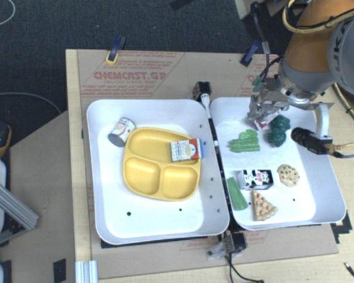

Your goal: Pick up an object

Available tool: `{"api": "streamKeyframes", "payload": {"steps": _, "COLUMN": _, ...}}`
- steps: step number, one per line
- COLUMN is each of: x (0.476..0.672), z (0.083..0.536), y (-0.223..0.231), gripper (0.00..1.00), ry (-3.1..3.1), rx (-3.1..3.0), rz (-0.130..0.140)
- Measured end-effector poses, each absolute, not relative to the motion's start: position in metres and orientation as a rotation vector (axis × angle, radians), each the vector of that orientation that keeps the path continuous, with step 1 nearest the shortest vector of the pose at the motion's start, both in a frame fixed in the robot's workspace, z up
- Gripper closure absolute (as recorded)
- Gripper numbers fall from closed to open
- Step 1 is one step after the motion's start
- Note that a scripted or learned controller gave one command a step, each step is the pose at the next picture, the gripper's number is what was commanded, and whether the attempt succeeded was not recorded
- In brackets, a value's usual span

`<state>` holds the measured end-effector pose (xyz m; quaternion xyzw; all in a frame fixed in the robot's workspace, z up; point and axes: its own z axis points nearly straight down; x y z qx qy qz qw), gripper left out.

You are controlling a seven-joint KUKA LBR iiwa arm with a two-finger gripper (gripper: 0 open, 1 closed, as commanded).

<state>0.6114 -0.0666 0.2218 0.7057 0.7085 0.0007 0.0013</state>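
Two bins [100,158], hand [262,118] beside dark green toy [278,131]

A small red-and-white object [261,122], perhaps a packet, lies in the right bin's [318,208] far part, beside a dark green toy [278,130], partly hidden

White bins [100,158], yellow divided tray [153,178], dark green toy [278,130], black-and-white spotted carton [255,179].
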Motion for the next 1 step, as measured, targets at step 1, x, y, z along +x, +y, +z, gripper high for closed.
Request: {"api": "streamKeyframes", "payload": {"steps": 1, "x": 0.6121, "z": 0.2172, "y": -0.0281, "gripper": 1.00, "ry": 2.228, "rx": 2.218, "rz": 0.000}}
